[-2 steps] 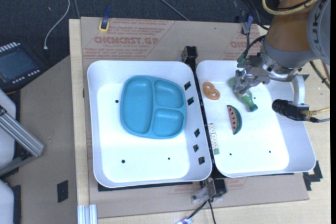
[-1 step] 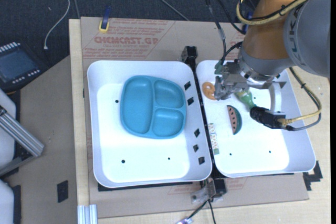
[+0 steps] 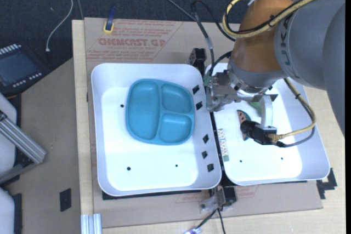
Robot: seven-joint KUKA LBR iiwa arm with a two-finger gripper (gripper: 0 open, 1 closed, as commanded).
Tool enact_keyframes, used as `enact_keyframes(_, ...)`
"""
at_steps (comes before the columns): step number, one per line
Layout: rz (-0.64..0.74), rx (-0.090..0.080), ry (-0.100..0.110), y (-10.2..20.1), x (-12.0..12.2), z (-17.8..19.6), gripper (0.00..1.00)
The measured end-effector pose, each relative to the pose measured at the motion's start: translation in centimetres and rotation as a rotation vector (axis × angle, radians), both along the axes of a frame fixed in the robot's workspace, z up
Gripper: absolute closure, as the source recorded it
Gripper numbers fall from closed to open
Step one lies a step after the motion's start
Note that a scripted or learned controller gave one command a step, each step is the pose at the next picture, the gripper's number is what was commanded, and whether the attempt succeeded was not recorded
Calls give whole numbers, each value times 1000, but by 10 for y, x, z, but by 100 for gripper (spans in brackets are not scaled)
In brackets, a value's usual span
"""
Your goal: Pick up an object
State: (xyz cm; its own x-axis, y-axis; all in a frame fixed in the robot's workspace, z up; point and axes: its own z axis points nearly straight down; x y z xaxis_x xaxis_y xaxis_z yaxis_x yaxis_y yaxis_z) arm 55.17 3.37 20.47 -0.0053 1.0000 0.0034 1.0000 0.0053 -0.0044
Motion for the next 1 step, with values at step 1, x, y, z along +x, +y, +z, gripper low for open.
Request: enact_keyframes(1, 1, 0, -2, 56, -19, 14, 100)
